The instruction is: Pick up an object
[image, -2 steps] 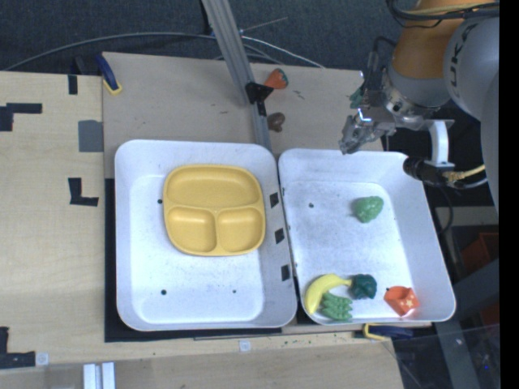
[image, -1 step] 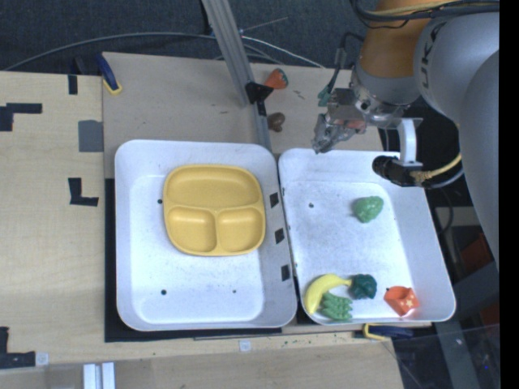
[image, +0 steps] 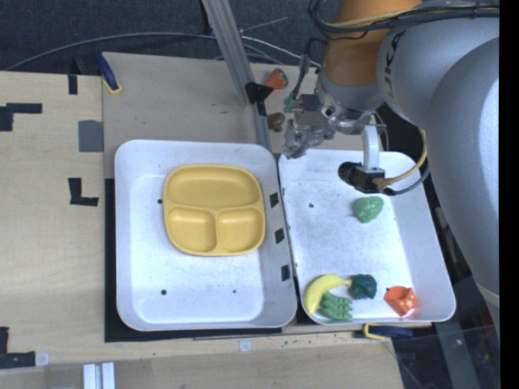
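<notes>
Toys, five small pieces, all lodged in the right-hand bin [image: 422,241]; none is lifted, so the pick is judged not yet made.

1. Arm [image: 454,79], grey with orange band, entering from 3 o'clock. Its wrist hangs over the far rim of the right bin at about 12 o'clock. Jaws [image: 302,143]: seen end-on among cables and metalwork, so I cannot tell whether they are spread or pressed together. Nothing shows between them. A black fitting on a cable [image: 361,177] hangs below the wrist, just above the bin floor.

2. Worktop [image: 162,96], pale board, carrying both bins side by side, rims touching along the middle.

3. Left bin [image: 130,241], white, shallow. Contents: one yellow divided plate [image: 215,209], flat, three compartments, sitting toward the 12 o'clock half.

4. Right bin, white, shallow. Contents, largest first:
- banana [image: 322,286], yellow, curved, against the near rim at 7 o'clock;
- light green lump [image: 368,209], alone near the centre, just beside the black fitting; likely the easiest pick, being apart from the rest;
- green leafy piece [image: 336,306], touching the banana;
- orange-red piece [image: 401,299], at 5 o'clock, apart from the cluster;
- dark teal piece [image: 362,285], touching the banana's tip.

The three clustered items, huddled at the rim, would probably crowd any approach.
</notes>
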Action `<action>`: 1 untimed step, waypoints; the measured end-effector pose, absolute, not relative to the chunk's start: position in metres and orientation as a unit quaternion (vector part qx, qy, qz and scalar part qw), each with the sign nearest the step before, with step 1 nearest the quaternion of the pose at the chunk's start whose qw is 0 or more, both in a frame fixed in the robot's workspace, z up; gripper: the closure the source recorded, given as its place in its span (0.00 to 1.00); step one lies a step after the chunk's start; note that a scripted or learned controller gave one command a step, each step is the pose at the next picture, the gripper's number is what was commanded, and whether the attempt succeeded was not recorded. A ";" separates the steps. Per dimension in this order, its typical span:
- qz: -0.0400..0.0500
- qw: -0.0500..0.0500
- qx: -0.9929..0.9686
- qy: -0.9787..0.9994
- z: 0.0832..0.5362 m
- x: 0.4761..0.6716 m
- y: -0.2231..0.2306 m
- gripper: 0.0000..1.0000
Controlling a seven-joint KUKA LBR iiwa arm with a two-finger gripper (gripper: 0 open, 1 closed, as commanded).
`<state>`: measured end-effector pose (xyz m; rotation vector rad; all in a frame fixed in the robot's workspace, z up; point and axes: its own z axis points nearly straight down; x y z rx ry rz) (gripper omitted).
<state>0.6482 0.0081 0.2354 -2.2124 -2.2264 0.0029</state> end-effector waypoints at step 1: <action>0.000 0.001 -0.704 -0.710 0.233 0.649 0.073 1.00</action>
